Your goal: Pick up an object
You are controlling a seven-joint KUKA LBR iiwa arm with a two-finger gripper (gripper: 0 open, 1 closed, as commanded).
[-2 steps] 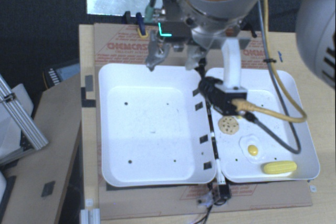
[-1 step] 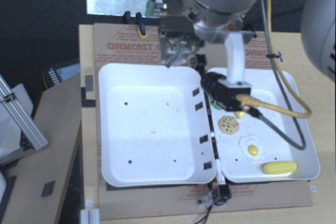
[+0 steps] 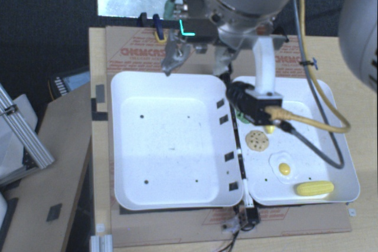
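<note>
Yellow banana (image 3: 314, 188) well below jaws (image 3: 198, 62)

bins (image 3: 162, 198) looked smooth matt white plastic; bench (image 3: 94, 144) plain cardboard; banana (image 3: 314, 188) glossy plastic; cookie (image 3: 257, 140) rough, crumbly; rail (image 3: 23, 133) bare metal.

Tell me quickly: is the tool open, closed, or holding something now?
Tool: open, holding nothing, above the far rim of the left bin.

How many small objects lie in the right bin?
3: a cookie near the divider, a fried egg below it, a yellow banana by the front rim. The arm may hide more.
</note>
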